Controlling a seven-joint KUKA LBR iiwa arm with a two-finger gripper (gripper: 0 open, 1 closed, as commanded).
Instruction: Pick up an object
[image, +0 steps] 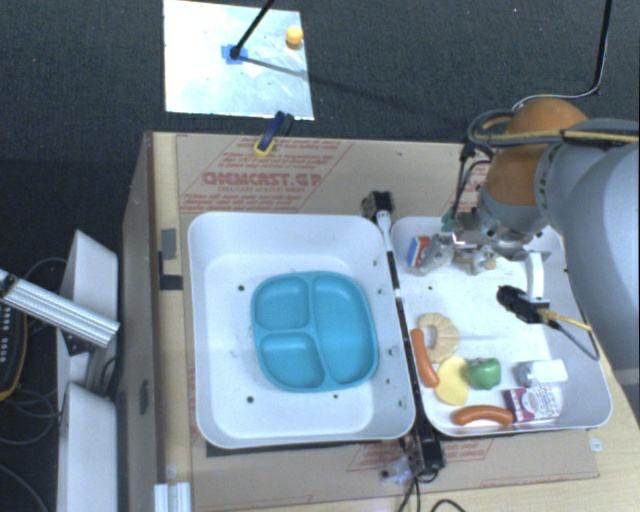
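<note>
- Cardboard-topped bench (300, 170), two white bins: left bin (215, 300) carries a blue divided plate (313, 330).
- Gripper (455, 250) sits at the right bin's (590, 400) 11 o'clock corner, over a red-blue object (418, 247), half hidden.
- Its grip: cannot tell.
- Orange sausage (424, 357) runs 12-to-6 along the divider.

Toy food (462, 375) crowds the right bin's (590, 395) near end; its middle lies open.

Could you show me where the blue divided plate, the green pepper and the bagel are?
blue divided plate (313, 331): camera view, on the ridge where its compartments meet.
green pepper (484, 373): camera view, middle of its shiny green body.
bagel (438, 333): camera view, on its tan ring, in the right bin.
</note>
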